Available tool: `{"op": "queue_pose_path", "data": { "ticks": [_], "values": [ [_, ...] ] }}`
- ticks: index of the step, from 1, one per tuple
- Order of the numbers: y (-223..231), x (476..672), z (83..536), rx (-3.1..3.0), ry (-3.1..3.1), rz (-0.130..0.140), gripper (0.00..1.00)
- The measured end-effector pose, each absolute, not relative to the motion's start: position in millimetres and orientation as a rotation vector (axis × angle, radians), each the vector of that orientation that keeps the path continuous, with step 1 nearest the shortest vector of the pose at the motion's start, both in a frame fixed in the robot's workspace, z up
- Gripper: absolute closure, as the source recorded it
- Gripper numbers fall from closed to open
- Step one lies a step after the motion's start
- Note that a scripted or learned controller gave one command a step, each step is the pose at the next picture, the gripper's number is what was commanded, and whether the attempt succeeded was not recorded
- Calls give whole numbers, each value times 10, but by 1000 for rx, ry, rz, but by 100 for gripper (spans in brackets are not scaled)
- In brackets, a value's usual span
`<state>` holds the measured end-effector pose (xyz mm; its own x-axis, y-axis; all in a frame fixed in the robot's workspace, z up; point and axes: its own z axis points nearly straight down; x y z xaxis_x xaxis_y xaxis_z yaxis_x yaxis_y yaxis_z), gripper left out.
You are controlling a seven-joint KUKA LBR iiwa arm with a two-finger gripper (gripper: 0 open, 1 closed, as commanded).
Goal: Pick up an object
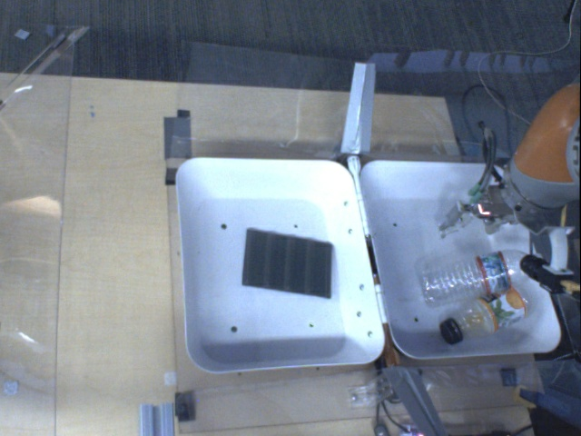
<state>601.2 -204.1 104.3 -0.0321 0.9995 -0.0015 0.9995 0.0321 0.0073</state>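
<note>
The end effector (474, 209) hangs over the far-right part of the right bin (399, 198); whether it is clenched or released cannot be told. The clear plastic bottle (458, 278) lies toward the bin's near edge, its long axis parallel to that edge.

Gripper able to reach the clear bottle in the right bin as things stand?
Probably yes. The gripper is over the right bin, with bare floor between it and the clear bottle. Nothing lies on the bottle, though the black-capped bottle alongside may crowd a grasp.
</note>
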Motion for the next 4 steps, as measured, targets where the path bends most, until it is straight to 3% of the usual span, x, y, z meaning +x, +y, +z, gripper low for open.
{"op": "queue_pose_path", "data": {
  "ticks": [1,2,3,4],
  "values": [
    [-2058,5453,889,2041,2377,9,0],
    [-1779,5496,894,1973,2430,10,0],
    [-2045,5108,912,1940,2444,18,0],
    [-2035,5141,1031,1936,2439,24,100]
  ]
}}
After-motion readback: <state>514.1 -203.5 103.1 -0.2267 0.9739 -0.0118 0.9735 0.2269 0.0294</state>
